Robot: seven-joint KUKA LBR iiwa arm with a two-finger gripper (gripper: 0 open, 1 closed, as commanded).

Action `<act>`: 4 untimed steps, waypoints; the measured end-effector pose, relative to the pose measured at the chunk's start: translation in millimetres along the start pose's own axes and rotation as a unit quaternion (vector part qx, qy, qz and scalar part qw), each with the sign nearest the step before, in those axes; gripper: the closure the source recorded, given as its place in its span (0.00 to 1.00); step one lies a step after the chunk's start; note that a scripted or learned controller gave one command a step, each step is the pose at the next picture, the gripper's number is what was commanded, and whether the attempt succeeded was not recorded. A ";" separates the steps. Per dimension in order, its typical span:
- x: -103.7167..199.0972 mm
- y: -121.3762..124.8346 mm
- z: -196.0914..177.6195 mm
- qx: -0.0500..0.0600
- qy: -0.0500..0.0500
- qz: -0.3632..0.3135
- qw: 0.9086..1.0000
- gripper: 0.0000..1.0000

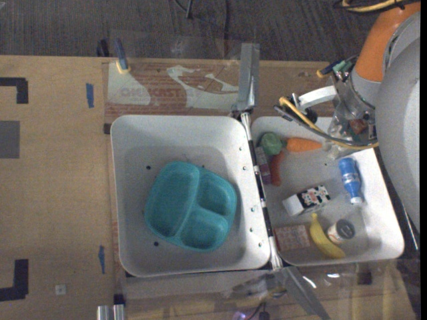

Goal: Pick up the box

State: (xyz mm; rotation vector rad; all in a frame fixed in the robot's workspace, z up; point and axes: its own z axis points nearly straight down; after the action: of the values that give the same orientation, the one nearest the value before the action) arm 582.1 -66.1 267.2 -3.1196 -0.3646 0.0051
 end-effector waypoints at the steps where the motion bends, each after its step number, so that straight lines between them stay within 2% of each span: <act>1: -59.5 63.3 146.4 -0.003 0.005 0.018 1.000 1.00; 2: -50.4 143.0 -19.4 0.000 0.001 -0.039 0.999 1.00; 3: -27.4 83.1 133.0 0.001 0.000 0.014 1.000 1.00; 4: 5.4 151.5 -3.7 0.000 0.001 -0.045 0.999 1.00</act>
State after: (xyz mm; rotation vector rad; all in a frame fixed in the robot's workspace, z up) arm 622.2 -212.3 270.7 -3.1001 -0.5039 0.0004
